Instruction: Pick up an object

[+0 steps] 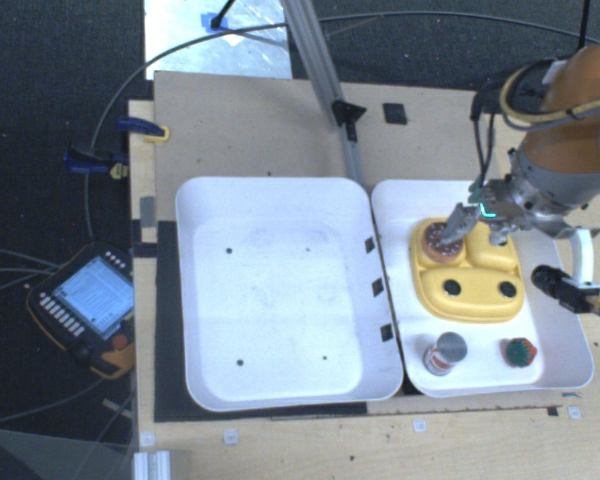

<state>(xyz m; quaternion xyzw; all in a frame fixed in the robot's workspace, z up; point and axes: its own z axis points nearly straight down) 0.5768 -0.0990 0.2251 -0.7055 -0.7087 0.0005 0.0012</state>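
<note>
Nearest the lens, a small can (445, 354) and a green ball (520, 351) lie untouched in the right bin (580, 368), while the gripper (475, 223), its state indeterminable, hovers over the yellow toy (475, 286); nothing appears lifted yet.

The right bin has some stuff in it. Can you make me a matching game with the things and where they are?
Things:
1. yellow toy
2. small can
3. green and red ball
4. gripper

Places:
A. front right corner of the right bin
B. over the back of the yellow toy
C. middle of the right bin
D. front of the right bin, just left of the ball

Pairs: 1-C, 2-D, 3-A, 4-B
</note>
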